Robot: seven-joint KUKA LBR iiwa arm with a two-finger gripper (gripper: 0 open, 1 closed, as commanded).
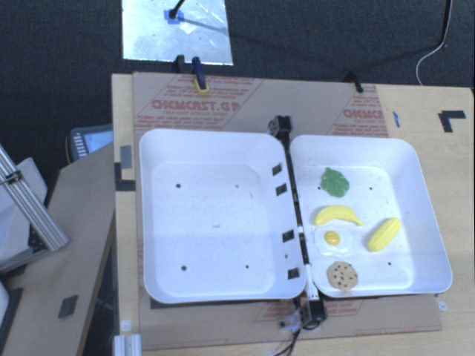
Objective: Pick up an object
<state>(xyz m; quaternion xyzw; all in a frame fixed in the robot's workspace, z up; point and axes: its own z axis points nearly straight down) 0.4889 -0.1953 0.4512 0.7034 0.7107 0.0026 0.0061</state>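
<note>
Reading "CHEMCAST GP", cardboard sheet [194, 104]

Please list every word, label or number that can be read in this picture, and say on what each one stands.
"CHEMCAST G P" in red, on the brown board behind the left bin.
"CHEMCAST" in red, printed at a slant on the same board behind the right bin; only partly readable.
Red print on the board's front edge is too small to read.

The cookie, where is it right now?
The cookie lies in the right bin, near its front-left corner, just below the fried egg.
</note>
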